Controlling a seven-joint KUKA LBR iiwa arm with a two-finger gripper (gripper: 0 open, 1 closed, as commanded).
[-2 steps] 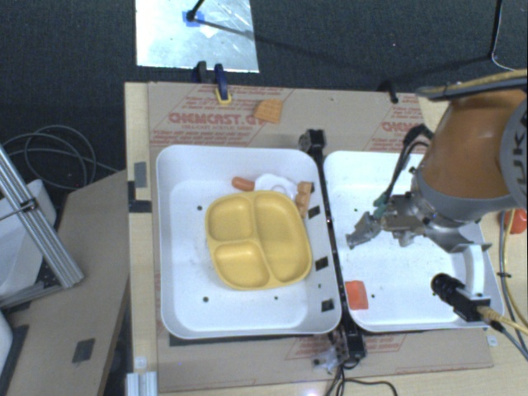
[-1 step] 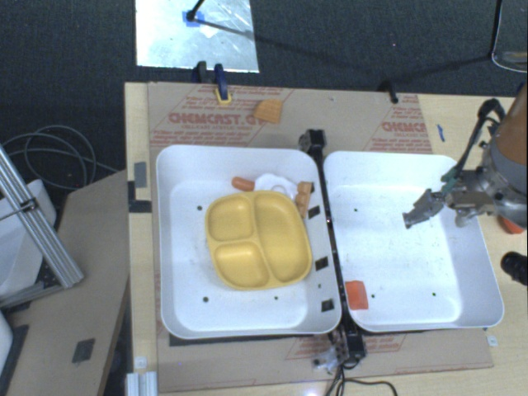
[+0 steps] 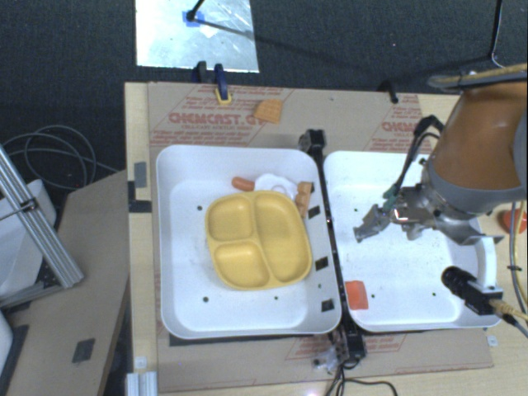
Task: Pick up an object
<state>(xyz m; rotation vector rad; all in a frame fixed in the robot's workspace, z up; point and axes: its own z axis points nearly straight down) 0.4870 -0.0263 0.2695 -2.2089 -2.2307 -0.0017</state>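
Over the right bin [image 3: 429, 316]: I hold the gripper [image 3: 369, 226] above bare floor.
Its fingers look parted and grip nothing; the orange block [image 3: 355, 294], nearest target, lies at the gripper's 6 o'clock, well apart.

The place looks like a robotics lab or test cell rather than a home. A flat worktop [image 3: 247, 110] covered in brown protective paper printed with a maker's name carries two shallow white plastic bins [image 3: 177, 304] clamped side by side. A grey industrial arm with an orange band [image 3: 487, 139] reaches in, loose black cables [image 3: 49, 151] trail on dark carpet, and silver aluminium framing [image 3: 33, 229] stands nearby.
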